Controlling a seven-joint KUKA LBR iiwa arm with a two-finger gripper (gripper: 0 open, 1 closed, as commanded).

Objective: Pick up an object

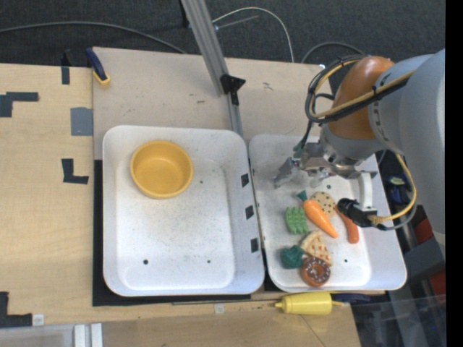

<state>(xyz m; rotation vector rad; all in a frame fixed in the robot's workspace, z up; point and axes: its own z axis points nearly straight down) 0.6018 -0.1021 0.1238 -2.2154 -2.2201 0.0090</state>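
Basically no readable labels or writing anywhere. Two shallow white plastic bins with rounded corners, both speckled with dark marks, sit side by side on the tabletop [43, 194], which is light wood grain with grey tape patches. The left bin [173, 266] holds a round yellow bowl [161, 168], smooth and matte, near its upper left corner. The right bin [278, 154] holds a cluster of toy food in its lower half: an orange carrot [320, 217] lying diagonally, a bumpy green piece [295, 220] just left of it, a speckled cookie-like disc [325, 202] touching the carrot's top, a small dark teal lump [292, 256], a tan wedge [316, 245], and a brown donut [315, 272] with sprinkles at the bottom. The grey arm with an orange band reaches in from the right; the gripper [289, 173] hangs over the bin's upper part, fingers look spread, nothing between them, above the food cluster. A yellow mustard-style bottle [307, 304] lies on the front edge.
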